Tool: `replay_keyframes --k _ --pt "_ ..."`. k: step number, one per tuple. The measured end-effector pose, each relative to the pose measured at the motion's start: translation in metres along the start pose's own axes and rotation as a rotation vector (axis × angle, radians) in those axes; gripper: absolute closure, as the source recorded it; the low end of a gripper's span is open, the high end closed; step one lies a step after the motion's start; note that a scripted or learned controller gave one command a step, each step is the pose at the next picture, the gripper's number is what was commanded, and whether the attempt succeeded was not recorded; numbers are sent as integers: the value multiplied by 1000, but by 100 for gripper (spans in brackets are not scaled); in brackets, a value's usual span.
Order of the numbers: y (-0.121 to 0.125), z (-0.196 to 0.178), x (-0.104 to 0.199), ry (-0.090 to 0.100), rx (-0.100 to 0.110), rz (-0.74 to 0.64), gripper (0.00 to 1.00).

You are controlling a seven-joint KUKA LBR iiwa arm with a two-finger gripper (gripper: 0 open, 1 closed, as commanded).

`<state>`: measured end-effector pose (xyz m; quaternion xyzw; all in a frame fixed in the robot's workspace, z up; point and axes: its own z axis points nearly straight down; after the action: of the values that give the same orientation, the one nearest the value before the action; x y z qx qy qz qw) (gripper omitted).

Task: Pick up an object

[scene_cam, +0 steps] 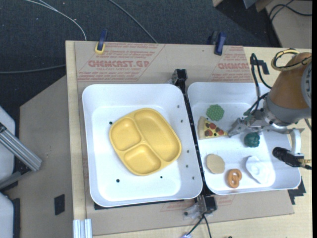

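White right bin (pixel 218 90), end effector (pixel 241 126) low beside pizza slice (pixel 210 129)

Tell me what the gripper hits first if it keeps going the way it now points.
The gripper points toward the picture's left, at the pizza slice toy in the right bin. That would likely be met first, though its height above the bin is unclear.
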<state>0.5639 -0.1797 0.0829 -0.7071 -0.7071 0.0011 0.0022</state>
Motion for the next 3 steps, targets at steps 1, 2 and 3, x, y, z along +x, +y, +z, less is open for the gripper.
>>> replay_keyframes --k 1,2,3 --pt "1 -12 0 -2 -5 0 100" --pt "3 -55 0 -4 -10 0 100" --pt "6 -100 4 -5 -12 -2 100"
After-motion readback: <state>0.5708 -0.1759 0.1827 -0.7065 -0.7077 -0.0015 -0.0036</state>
